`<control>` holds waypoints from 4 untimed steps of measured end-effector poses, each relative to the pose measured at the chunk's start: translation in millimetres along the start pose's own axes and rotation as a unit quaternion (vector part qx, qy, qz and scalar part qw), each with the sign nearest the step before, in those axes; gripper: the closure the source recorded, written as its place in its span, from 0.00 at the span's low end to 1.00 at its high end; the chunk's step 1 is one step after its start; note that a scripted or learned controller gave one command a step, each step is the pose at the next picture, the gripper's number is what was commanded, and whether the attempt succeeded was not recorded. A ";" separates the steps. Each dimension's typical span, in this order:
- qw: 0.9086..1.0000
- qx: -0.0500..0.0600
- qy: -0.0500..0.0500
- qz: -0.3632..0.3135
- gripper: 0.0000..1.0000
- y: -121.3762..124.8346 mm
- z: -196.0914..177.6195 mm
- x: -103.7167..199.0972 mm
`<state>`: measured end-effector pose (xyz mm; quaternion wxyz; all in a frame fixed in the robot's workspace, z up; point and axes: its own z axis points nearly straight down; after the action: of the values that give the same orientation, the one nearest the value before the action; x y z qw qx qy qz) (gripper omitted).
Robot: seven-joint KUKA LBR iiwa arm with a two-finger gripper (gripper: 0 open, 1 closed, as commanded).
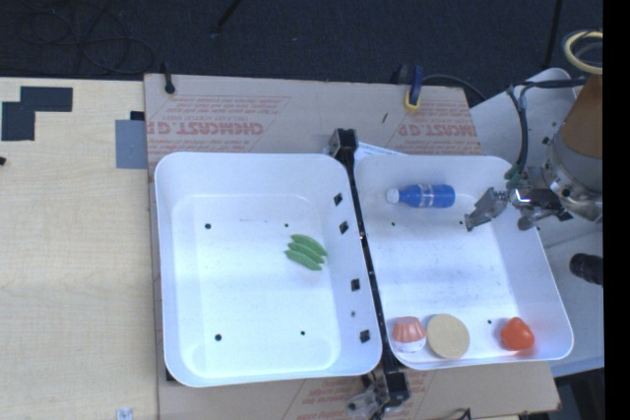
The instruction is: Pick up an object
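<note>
Nearest, along the right bin's (551, 280) front edge, lie a pink-and-white ball (409, 333), a tan disc (448, 336) and an orange ball (516, 334). The left bin (197, 310) holds a green pea pod (306, 251) near its middle, with bare floor all round. Farther back in the right bin, a blue-labelled bottle (424, 196) lies on its side. The claw (502, 210) hangs just right of it, fingers spread, gripping nothing, beside the bin's right rim.
</note>
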<state>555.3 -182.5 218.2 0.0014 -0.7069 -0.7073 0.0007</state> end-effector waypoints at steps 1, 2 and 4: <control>1.000 0.002 0.002 -0.004 0.00 0.6 33.1 113.4; 1.000 -0.001 0.000 -0.002 0.00 16.4 17.3 164.0; 1.000 0.002 0.000 0.000 0.00 15.3 8.9 161.0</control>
<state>570.4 -21.4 209.4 0.0030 -0.7068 -0.7074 0.0021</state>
